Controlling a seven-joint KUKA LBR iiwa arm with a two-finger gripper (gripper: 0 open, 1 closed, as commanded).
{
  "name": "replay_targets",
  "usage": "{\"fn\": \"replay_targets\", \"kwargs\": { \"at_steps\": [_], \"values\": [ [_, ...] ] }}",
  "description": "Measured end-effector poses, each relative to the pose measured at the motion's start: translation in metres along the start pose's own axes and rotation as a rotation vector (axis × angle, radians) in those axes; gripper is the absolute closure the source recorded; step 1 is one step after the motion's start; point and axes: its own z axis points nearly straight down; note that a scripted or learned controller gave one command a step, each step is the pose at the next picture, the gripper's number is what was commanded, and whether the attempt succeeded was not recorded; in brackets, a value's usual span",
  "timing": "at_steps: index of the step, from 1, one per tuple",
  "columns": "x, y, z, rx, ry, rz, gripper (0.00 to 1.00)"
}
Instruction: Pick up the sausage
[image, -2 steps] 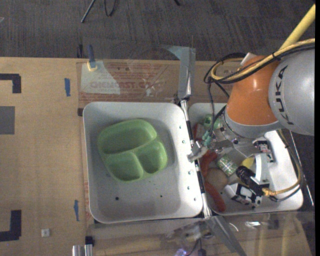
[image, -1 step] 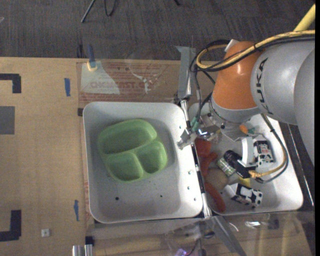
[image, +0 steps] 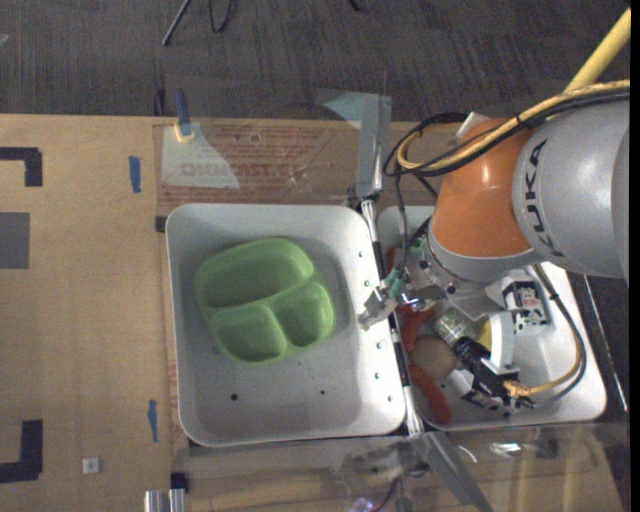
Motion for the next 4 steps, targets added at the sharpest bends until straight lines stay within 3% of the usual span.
{"fn": "replay_targets", "kwargs": {
  "at_steps": [1,2,3,4],
  "values": [
    [0.027,0.02,0.0,-0.003,-0.002,0.042,0.0],
    [0.052,0.011,0.032,-0.035,-0.012,0.075,0.0],
    [0.051,0.036,0.039,-0.011,-0.006,0.085,0.0],
    [0.053,0.034,0.041,-0.019,-0.009,0.07,0.0]
  ]
}}
